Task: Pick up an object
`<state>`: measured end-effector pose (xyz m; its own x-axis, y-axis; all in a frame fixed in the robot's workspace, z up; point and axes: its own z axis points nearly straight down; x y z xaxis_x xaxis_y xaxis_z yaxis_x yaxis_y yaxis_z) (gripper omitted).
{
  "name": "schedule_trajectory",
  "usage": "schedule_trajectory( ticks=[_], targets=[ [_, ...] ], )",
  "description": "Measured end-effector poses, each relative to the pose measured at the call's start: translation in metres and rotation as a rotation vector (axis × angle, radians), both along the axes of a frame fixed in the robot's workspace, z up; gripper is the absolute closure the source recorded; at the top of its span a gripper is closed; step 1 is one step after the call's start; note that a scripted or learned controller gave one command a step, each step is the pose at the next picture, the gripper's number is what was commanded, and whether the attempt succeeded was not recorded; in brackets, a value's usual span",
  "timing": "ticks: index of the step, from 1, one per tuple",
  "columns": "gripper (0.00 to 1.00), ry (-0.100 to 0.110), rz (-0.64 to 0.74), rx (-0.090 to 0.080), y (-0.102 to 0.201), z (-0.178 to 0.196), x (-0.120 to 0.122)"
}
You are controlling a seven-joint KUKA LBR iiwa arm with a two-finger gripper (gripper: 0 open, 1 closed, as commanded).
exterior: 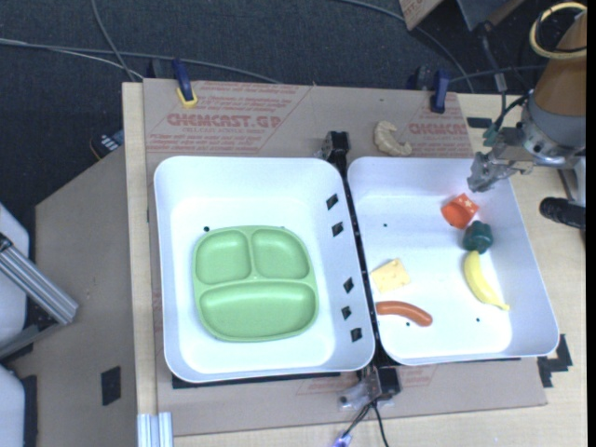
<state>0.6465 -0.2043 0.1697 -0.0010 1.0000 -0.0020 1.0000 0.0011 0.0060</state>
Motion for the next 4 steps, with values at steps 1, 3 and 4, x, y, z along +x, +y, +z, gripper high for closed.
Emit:
schedule_trajectory(
  ticks=[1,3,4],
  targets=[
    [1.00,0.000,0.000,0.000,0.000,0.043,0.001],
    [1.00,0.009,0.005,0.006,0.114,0.048,-0.041],
    [1.00,0.010,0.005,0.006,0.173,0.051,-0.065]
  ],
)
